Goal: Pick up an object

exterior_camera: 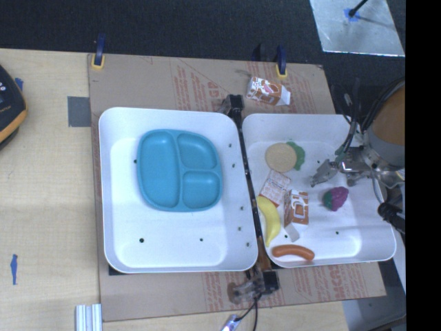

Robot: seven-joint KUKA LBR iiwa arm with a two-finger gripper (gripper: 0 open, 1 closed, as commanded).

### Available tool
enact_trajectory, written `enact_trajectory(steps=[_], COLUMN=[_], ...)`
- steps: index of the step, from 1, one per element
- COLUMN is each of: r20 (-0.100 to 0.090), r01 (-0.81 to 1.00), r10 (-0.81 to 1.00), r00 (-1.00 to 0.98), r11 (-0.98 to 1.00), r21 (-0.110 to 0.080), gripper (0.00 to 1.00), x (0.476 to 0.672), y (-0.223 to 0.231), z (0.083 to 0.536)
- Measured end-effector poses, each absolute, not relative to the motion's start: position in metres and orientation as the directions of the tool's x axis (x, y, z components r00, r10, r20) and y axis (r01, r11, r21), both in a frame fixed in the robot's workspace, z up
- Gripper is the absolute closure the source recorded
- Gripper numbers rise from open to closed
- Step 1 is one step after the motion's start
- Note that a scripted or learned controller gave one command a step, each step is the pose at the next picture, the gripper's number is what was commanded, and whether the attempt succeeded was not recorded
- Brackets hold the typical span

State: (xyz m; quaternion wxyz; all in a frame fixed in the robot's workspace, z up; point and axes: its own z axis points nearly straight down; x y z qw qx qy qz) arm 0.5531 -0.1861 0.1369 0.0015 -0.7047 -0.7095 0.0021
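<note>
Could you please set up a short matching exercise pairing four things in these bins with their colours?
Things:
1. divided plate
2. banana
3. sausage
4. round fruit

Colours:
a. yellow
b. purple
c. blue
d. reddish orange

Pairs: 1-c, 2-a, 3-d, 4-b

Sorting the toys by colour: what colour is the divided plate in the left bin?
Light blue plate, seen in the camera view.

Grey arm, orange band
</note>
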Motion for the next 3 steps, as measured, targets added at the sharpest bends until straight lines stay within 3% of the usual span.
enact_trajectory(steps=[1,2,3], r20=[-0.001,-0.002,-0.001], r01=[1.000,1.000,1.000], r10=[1.000,1.000,1.000], r00=[-0.005,-0.009,-0.007], r11=[0.005,0.009,0.007], r21=[-0.005,-0.005,-0.002], gripper=[0.00,1.00,1.00], x=[0.539,0.539,0.573], y=[-0.212,-0.213,-0.109], z=[0.091,0.102,0.092])
